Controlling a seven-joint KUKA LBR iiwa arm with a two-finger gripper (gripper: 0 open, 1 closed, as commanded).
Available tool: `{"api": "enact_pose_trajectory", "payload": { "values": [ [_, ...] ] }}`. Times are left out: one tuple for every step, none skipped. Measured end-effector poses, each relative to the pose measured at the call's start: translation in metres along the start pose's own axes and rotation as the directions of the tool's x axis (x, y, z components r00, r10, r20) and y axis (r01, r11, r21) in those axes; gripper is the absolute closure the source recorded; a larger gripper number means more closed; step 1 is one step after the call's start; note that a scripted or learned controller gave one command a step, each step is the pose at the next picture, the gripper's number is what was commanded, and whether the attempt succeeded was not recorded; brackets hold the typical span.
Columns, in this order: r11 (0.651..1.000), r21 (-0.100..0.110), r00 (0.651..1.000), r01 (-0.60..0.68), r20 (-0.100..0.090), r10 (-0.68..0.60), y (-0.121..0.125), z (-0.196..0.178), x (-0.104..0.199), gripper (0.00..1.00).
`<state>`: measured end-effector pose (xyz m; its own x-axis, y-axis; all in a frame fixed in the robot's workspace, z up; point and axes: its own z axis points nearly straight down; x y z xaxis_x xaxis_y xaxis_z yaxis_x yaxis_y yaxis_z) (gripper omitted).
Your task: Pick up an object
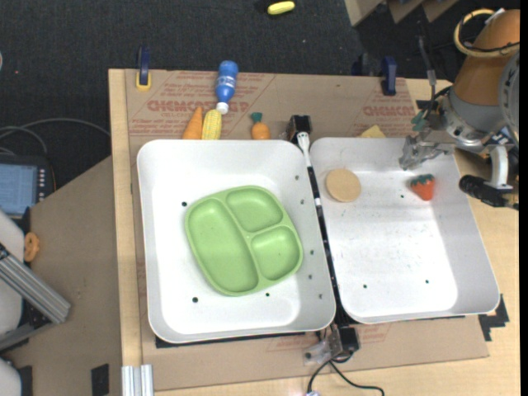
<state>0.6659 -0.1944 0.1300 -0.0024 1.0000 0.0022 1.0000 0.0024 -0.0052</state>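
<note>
The left shallow white bin bears a green three-compartment plastic plate. The right shallow white bin holds a round tan disc and a small red strawberry-like toy with a green top. The metal two-finger gripper hovers at that bin's far edge, just above the red toy, which lies slightly nearer the camera; whether it is spread or pressed together cannot be told.

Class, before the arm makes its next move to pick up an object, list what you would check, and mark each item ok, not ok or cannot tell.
1. Pincer above the right bin: ok.
2. Strawberry lying close to the pincer: ok.
3. Strawberry already gripped: not ok.
4. Space between strawberry and round cookie: ok.
5. Green plate out of the way, in the left bin: ok.
6. Pincer open enough: cannot tell.
</note>
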Motion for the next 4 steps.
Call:
{"api": "enact_pose_trajectory", "payload": {
  "values": [
    [1.000, -0.008, 1.000, -0.004, 0.005, 0.004, 0.001, 0.002, -0.031, 1.00],
    [1.000, -0.006, 1.000, -0.004, 0.003, 0.004, -0.025, -0.050, -0.026, 1.00],
    [1.000, -0.009, 1.000, 0.000, 0.004, 0.000, 0.002, -0.020, -0.029, 1.00],
    [1.000, -0.012, 1.000, -0.002, 0.005, 0.002, 0.001, -0.056, -0.030, 1.00]
  ]
}}
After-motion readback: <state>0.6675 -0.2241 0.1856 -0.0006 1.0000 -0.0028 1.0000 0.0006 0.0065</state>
